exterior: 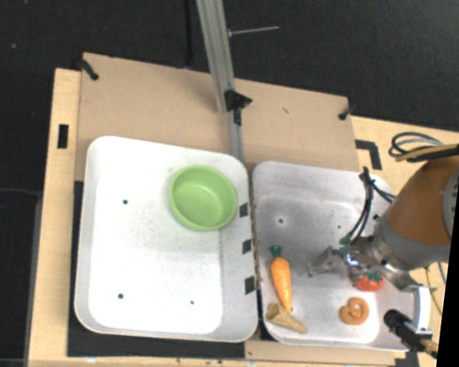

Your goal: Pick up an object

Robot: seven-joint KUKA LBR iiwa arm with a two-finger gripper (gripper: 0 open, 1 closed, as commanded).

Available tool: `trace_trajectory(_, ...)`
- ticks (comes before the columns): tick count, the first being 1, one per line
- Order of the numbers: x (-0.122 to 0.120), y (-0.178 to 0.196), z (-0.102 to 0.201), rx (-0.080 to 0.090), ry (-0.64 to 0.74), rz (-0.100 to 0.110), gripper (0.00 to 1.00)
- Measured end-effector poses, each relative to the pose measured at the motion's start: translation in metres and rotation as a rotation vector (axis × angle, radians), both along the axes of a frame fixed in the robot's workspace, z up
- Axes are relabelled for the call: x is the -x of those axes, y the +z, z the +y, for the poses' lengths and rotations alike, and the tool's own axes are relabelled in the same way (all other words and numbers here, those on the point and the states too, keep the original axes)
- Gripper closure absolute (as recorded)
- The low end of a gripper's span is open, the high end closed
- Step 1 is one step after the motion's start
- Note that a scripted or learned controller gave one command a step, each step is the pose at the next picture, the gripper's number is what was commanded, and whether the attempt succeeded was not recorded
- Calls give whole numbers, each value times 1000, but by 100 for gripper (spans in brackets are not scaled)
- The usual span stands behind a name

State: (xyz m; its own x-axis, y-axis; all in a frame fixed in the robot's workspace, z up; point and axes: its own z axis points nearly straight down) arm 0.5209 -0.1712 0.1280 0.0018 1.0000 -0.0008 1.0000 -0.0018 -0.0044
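My jaws low in right bin, beside red toy half hidden under wrist; jaw state indiscernible; carrot and pretzel apart.

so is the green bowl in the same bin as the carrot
No, the green bowl sits in the left bin, while the carrot lies in the right bin.

Bright, even light — slightly soft.

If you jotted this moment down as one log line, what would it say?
arm: over right bin | tool: low, beside tomato | carrot, ring: right bin | green bowl: left bin
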Motion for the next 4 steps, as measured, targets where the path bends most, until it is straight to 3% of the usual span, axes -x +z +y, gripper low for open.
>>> trace_trajectory(1, 0, -28, -1, 2, 0, -5, 0)
trace_trajectory(2, -1, -16, -2, 1, -4, -10, 100)
trace_trajectory(4, -17, 97, -1, 2, 6, -14, 100)
